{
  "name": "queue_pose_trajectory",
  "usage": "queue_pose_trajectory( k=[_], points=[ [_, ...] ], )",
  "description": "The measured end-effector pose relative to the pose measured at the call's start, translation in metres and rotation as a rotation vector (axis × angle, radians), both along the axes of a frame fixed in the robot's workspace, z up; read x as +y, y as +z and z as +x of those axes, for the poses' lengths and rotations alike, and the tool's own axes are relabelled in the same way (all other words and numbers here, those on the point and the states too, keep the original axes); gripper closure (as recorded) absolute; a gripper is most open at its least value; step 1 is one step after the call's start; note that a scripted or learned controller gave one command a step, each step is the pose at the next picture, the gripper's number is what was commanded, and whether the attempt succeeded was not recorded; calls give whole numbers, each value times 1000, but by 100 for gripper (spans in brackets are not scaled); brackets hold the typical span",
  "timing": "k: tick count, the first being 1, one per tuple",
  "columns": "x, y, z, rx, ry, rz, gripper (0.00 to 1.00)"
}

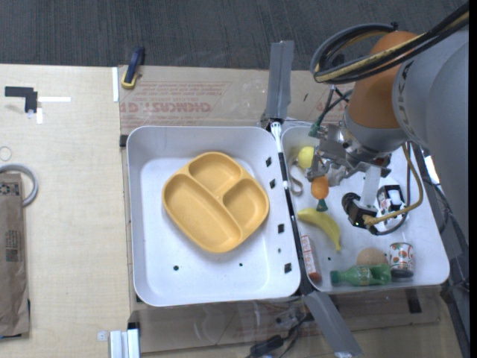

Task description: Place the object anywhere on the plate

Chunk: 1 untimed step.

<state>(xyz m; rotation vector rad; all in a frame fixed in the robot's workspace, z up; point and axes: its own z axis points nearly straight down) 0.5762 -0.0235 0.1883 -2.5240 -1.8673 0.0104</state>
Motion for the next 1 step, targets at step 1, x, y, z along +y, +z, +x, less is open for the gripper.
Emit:
queue_pose_trajectory(
  k=[1],
  points=[
    [40,0,-20,1,-39,0,100]
  ],
)
